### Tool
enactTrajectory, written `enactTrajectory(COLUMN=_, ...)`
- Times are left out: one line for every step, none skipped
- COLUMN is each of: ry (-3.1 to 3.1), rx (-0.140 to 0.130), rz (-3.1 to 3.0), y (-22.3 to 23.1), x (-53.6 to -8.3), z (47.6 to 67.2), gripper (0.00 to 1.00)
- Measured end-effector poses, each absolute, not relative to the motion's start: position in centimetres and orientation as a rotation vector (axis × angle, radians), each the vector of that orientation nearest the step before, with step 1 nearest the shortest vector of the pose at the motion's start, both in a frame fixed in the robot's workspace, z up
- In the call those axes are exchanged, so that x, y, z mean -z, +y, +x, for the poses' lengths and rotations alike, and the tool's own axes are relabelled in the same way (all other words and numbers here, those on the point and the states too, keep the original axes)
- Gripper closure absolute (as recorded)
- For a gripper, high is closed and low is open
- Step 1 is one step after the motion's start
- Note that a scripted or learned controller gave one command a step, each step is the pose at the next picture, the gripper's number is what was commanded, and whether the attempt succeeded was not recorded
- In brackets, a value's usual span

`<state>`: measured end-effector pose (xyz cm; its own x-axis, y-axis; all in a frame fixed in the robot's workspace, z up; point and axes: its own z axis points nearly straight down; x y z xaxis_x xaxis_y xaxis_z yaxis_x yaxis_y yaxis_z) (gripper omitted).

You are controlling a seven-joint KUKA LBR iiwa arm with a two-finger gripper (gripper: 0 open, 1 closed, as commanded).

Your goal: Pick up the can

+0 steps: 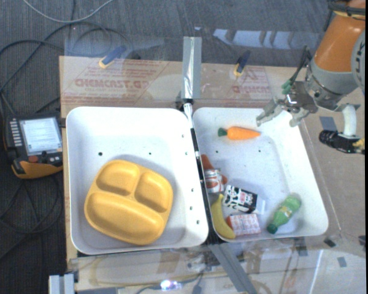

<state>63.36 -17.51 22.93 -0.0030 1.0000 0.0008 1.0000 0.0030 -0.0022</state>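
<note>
Camera view: tool point(281, 112) above right bin's point(316, 182) far right corner, fingers spread apart, gripping nothing. Can point(212, 179) lies against that bin's left wall, beside a banana point(219, 219) and carton point(240, 198). Carrot point(239, 133) near tool.

We see the hand point(281, 112) over the far right corner of the right bin point(294, 164), fingers spread apart with nothing between them. The can point(213, 179) lies against that bin's left wall, well apart from the hand. Near it sit a black-and-white carton point(240, 198), a banana point(220, 219), a pink packet point(244, 225) and a green bottle point(283, 213). A carrot point(239, 133) lies near the far wall. The left bin point(86, 127) holds a yellow divided tray point(129, 201).
</note>
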Motion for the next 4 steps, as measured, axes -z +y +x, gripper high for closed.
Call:
enactTrajectory(ry=-2.23, rx=-0.005, rz=-2.212, y=-21.5, x=-18.5, z=56.8, gripper=0.0)
enactTrajectory(ry=-2.148, rx=0.001, rz=-2.292, y=-22.2, x=-19.2, z=56.2, gripper=0.0)
enactTrajectory(ry=-2.15, rx=0.003, rz=-2.288, y=-22.0, x=-20.0, z=56.3, gripper=1.0)
enactTrajectory(ry=-2.166, rx=-0.004, rz=-2.278, y=-20.1, x=-34.4, z=61.0, gripper=1.0)
